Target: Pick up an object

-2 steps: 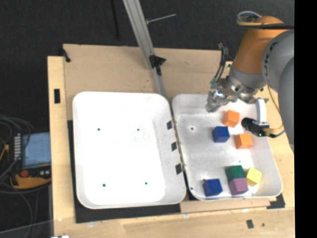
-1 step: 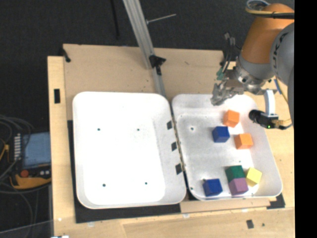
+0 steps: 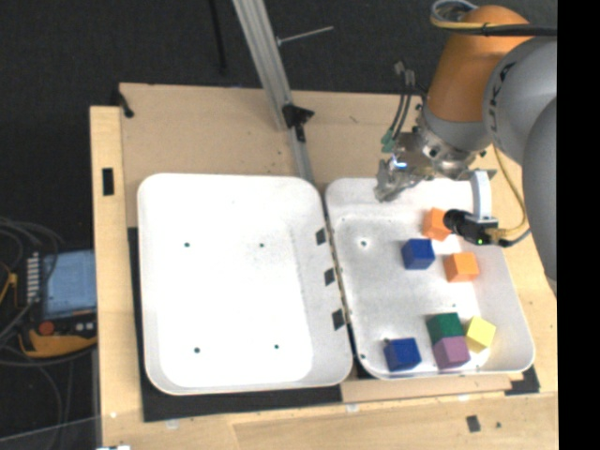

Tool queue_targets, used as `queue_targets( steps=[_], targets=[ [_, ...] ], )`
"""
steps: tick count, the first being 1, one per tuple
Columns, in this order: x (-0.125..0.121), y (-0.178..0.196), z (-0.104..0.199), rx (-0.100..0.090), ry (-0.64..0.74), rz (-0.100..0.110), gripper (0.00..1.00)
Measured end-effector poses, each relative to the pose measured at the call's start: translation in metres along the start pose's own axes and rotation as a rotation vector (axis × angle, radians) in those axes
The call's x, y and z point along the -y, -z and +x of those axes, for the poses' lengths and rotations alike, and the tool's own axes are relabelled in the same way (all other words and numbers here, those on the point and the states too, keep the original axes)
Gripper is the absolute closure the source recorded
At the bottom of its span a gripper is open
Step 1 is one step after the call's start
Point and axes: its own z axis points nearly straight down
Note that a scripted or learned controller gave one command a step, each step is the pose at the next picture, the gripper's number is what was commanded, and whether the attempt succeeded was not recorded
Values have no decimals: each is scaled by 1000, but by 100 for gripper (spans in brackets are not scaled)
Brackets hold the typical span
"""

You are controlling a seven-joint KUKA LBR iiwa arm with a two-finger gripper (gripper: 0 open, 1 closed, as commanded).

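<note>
Blocks are lying in the right bin (image 3: 356, 204), the orange block (image 3: 434, 222) sitting nearest, just right of and nearer than the jaws (image 3: 390, 187), which are hovering at the bin's far edge, though whether released or clenched I cannot tell.

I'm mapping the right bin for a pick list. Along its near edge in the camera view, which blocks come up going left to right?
Blue block → green block → purple block → yellow block.
</note>
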Motion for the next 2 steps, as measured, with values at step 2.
queue_targets(
  steps=[2],
  targets=[
    [8, 27, 105, -1, 2, -3, 100]
  ],
)
